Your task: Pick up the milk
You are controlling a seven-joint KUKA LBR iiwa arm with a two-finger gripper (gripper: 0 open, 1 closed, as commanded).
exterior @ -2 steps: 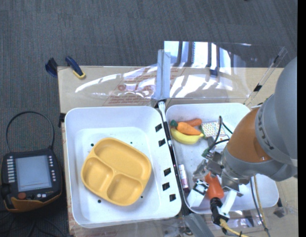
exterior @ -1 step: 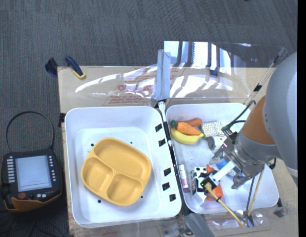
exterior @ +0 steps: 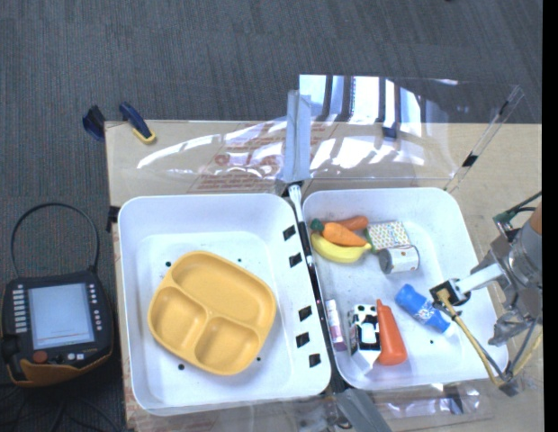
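Observation:
The milk (exterior: 363, 328) is a small white carton with black cow patches. It lies in the near part of the right bin (exterior: 450, 207), close to the divider. An orange bottle (exterior: 391, 335) rests against its right side. My gripper (exterior: 510, 320) hangs at the right edge of the right bin, well to the right of the milk and apart from it. A blue bottle (exterior: 419, 307) lies between the gripper and the milk.
The far part of the right bin holds a carrot (exterior: 344, 232), a banana (exterior: 339, 250), a patterned box (exterior: 388, 235) and a small can (exterior: 399, 259). A thin tube (exterior: 333, 320) lies by the divider. A yellow divided plate (exterior: 211, 310) sits in the left bin (exterior: 135, 232).

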